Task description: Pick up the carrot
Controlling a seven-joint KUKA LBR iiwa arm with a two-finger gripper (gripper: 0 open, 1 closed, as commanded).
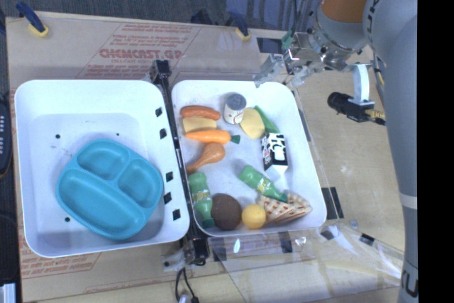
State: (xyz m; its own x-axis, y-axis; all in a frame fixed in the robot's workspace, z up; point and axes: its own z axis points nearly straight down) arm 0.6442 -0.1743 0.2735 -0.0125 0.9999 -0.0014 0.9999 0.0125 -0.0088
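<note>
A: Carrot (209,137) – where?
B: Right bin (306,152), upper-left part. Lies flat, roughly crosswise, green tip pointing right. Orange, w/ a yellowish piece just above it, touching or nearly so.

A: Neighbours?
B: Hot dog (200,112) above that piece, near bin's top-left corner. Below carrot: tan drumstick-shaped item (206,156), slanting down-left. To its right, apart: small can (234,108), yellow lemon-like piece (252,123), dark green veg behind that, black/white carton (275,151).

A: Rest of that bin?
B: Lower half: green bottle (260,182) on a slant, another green bottle (201,199) along left wall, brown round item (226,211), yellow ball (254,216), waffle-patterned wedge (286,208) at lower right.

A: Left bin?
B: Left bin (28,174) holds a blue divided plate (108,186), three compartments, sitting lower-centre.

A: Arm & gripper?
B: Arm comes in from upper right, orange band at frame top. Gripper (289,68) sits over right bin's upper-right corner, at/above the rim, well apart from carrot. Fingers (269,71) look spread apart, nothing between them. Detail is small & shiny, so spread judged from the two tips seen separately.

A: Contact w/ carrot?
B: None. Carrot rests in bin among the other food pieces.
</note>
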